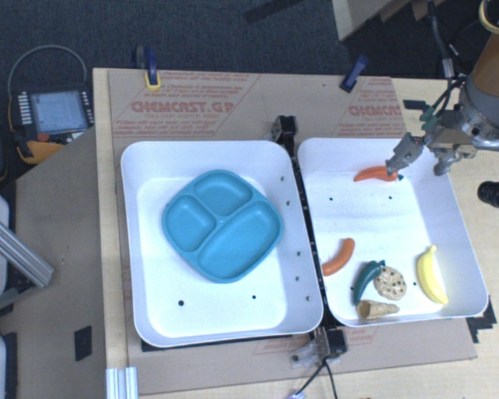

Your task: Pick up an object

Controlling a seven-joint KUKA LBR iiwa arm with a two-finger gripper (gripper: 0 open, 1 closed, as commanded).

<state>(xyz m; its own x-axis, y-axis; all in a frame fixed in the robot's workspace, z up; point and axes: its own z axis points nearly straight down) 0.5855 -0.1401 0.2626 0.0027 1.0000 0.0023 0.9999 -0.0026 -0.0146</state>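
Grey arm reaches in from the right, wrist above the right bin's (449, 191) far edge. Gripper (421, 158) fingers spread open, one finger (398, 157) touching the orange carrot (373, 174) near that far edge, the other (443, 160) well clear; nothing between them. Sausage (338, 256), banana (432, 276), cookie (390, 283), teal piece (367, 278) and cone (377, 309) cluster toward the near edge. Blue divided plate (223, 224) fills the left bin (141, 223). Upper arm cut off at frame edge.
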